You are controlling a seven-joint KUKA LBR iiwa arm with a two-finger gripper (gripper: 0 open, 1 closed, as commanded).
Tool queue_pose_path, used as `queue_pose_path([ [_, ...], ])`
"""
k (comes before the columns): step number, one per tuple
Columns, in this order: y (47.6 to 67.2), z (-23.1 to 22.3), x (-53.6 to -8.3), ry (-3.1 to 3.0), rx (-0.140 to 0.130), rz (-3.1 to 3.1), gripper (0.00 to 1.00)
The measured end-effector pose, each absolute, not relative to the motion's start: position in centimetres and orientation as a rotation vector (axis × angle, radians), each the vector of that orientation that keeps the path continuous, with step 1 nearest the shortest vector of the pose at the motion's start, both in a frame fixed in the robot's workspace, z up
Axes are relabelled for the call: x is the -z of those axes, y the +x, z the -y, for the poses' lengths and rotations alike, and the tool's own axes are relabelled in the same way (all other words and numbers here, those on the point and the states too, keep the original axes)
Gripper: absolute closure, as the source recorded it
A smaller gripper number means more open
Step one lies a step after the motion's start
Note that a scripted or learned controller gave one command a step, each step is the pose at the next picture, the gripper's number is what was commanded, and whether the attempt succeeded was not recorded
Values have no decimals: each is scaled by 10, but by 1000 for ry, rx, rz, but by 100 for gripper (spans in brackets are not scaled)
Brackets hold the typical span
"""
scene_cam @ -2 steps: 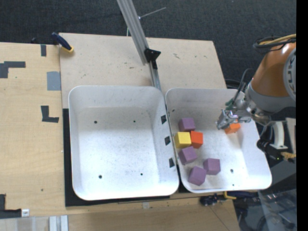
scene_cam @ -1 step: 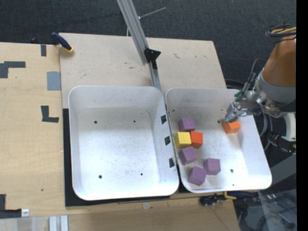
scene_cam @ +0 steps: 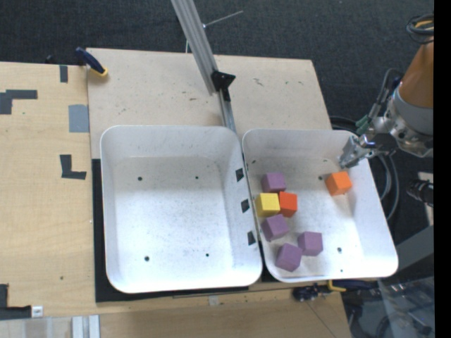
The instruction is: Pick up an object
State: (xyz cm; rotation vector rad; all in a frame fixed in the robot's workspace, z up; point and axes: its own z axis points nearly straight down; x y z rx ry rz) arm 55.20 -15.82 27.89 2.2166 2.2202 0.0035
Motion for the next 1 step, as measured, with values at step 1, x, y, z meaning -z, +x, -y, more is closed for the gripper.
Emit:
queue_pose_path([
  [1,561,96,-269,2215,-1,-2230,100],
])
